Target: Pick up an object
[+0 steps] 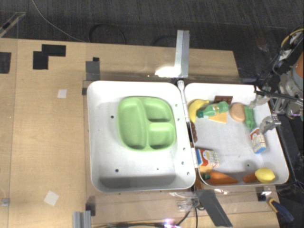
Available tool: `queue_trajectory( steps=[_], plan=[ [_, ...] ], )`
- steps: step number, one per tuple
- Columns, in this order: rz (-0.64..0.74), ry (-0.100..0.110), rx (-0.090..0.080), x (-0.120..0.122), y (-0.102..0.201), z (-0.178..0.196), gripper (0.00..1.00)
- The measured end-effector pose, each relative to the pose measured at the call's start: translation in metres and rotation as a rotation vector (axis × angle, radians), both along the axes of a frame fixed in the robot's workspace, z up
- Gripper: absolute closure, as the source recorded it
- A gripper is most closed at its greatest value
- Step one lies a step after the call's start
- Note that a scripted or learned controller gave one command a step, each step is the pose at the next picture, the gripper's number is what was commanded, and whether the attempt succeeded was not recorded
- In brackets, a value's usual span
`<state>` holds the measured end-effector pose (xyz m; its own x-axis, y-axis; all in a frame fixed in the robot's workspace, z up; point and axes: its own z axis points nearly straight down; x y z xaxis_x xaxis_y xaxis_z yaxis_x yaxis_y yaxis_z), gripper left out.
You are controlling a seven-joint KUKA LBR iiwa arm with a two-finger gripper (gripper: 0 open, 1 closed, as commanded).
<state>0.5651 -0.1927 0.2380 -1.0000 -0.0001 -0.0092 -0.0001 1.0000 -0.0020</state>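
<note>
carrot and lemon lie along the right bin's near wall; gripper, state unclear, hovers beside the small carton; a centred vertical descent should suit it.

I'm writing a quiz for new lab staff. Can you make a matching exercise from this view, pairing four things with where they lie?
Things:
1. green divided tray
2. lemon
3. banana
4. carrot

Places:
A. right bin, near right corner
B. right bin, far left corner
C. left bin, middle
D. right bin, near edge, left of the lemon

Pairs: 1-C, 2-A, 3-B, 4-D
</note>
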Motion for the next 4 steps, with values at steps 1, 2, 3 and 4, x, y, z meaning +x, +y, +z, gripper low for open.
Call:
queue_trajectory(
  steps=[1,2,3,4],
  plan=[
    [0.145,-0.004,-0.003,-0.032,-0.012,-0.14,0.0],
    [0.274,-0.005,-0.005,-0.013,0.003,-0.148,0.0],
    [0.258,-0.006,-0.005,-0.031,-0.005,-0.148,0.0],
    [0.266,-0.022,-0.01,-0.025,-0.003,-0.133,1.0]
  ],
)
